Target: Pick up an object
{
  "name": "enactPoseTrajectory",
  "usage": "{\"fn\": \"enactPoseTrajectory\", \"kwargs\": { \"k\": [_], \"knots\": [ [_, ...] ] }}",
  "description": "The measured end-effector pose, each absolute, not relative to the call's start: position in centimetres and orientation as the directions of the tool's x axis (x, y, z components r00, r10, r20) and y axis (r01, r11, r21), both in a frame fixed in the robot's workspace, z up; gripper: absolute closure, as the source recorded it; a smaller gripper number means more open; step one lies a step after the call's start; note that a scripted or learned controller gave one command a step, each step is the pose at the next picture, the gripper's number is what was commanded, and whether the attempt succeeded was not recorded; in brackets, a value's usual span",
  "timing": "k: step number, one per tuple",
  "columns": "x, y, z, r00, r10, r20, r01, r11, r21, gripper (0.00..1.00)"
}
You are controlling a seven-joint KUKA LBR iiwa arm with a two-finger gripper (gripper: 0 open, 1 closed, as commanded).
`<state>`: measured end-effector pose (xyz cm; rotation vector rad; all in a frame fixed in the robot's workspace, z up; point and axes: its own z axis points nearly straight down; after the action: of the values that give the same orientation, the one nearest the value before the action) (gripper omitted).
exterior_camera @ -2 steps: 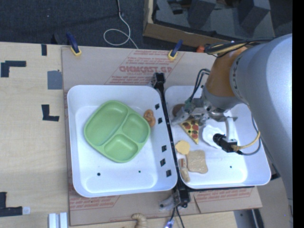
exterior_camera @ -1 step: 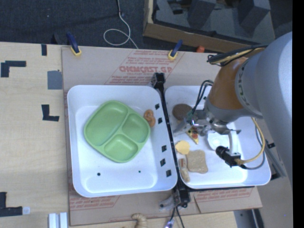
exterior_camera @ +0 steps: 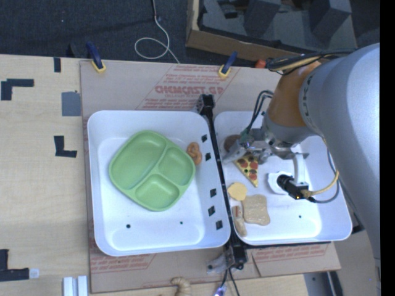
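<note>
I hang low over the right bin (exterior_camera: 336,224), my gripper (exterior_camera: 254,150) just above the pizza slice (exterior_camera: 249,166), which I take as my landmark and my likeliest target. The slice lies flat on the bin floor near the divider between the two bins. From this angle I cannot tell how far my jaws are parted, and I see nothing between them.

Just below the slice sits a small yellow round piece (exterior_camera: 237,191), and below that a slice of bread (exterior_camera: 255,210). Left of the slice, across the divider, a small brown piece (exterior_camera: 194,153) rests beside the green divided plate (exterior_camera: 152,170).

To do this well, I judge I should centre over the slice, descend until I nearly touch the floor, and close across its narrow width, since a flat piece slips easily.
</note>
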<state>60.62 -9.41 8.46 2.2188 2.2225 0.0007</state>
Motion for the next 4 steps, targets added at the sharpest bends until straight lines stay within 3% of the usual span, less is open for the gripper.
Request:
{"fn": "enactPoseTrajectory", "kwargs": {
  "k": [1,2,3,4],
  "knots": [
    [57.4,-9.5,8.5,-0.001,1.000,-0.001,1.000,0.001,0.000,0.00],
    [60.7,-9.9,8.5,-0.002,1.000,0.000,1.000,0.002,0.001,0.00],
    [56.9,-9.4,8.5,-0.001,1.000,-0.001,1.000,0.001,0.000,0.00],
    [61.3,-9.3,8.5,-0.002,1.000,-0.001,1.000,0.002,0.002,0.00]
  ]
}}
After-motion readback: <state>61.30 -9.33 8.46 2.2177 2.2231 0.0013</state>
